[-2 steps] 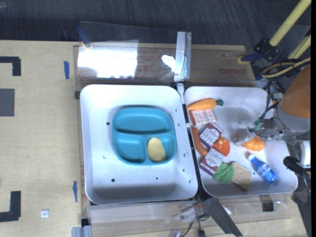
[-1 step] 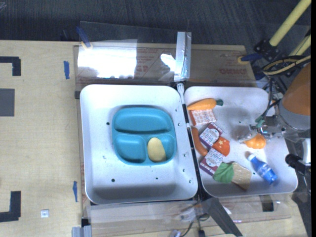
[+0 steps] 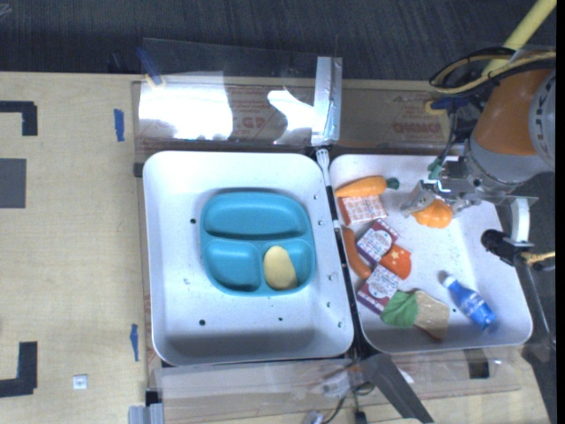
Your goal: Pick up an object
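We look down at a slant on a pale wooden desk [image 3: 71,263] carrying two shallow white bins side by side. The left bin [image 3: 168,263] holds a blue divided tray [image 3: 252,223] with a yellow egg-shaped piece [image 3: 280,267] resting in its lower right compartment. The right bin [image 3: 508,316] is crowded: an orange carrot-like piece [image 3: 360,186] lies near its far left corner, with small printed packets [image 3: 375,241] running down along the left wall, a green piece [image 3: 402,308] and a tan wedge [image 3: 431,314] near the front edge, and a small blue bottle [image 3: 468,302] toward the front right corner. The grey arm with its orange band [image 3: 512,117] reaches in at the bin's far right side. Its hand [image 3: 433,203] hovers right at a small rounded orange object [image 3: 434,215] near the far edge of the bin; we cannot tell whether the hand is apart, together or clamped on the object. We judge this orange object to be the likeliest thing to lift. It looks like light, hollow plastic toy food: stiff, smooth and somewhat slippery, with a rounded body that could squirt out of a pinch. We would take it across its widest middle, squarely from above. It sits apart from the packets, so neighbours should not interfere.
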Controlling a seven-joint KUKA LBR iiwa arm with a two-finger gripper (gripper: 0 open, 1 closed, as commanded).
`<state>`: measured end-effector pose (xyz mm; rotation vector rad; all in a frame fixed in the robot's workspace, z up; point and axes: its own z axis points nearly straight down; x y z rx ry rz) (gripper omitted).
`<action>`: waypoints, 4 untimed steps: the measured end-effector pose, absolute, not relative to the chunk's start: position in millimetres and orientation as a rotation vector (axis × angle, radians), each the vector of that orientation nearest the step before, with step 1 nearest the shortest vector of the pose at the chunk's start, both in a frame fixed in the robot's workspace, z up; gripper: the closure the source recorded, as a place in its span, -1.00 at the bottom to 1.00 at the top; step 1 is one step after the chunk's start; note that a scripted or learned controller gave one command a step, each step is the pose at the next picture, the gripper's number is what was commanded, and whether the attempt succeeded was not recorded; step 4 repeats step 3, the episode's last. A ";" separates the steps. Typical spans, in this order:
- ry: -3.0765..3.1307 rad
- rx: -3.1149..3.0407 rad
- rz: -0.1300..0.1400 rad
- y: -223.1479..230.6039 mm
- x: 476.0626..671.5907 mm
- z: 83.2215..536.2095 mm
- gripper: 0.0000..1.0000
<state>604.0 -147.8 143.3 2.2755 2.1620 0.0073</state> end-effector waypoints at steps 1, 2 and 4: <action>2.316 2.119 0.007 -70.6 668.3 186.8 1.00; 2.330 2.111 0.001 -19.0 645.2 185.0 1.00; 2.551 1.833 0.001 -5.5 605.4 221.3 1.00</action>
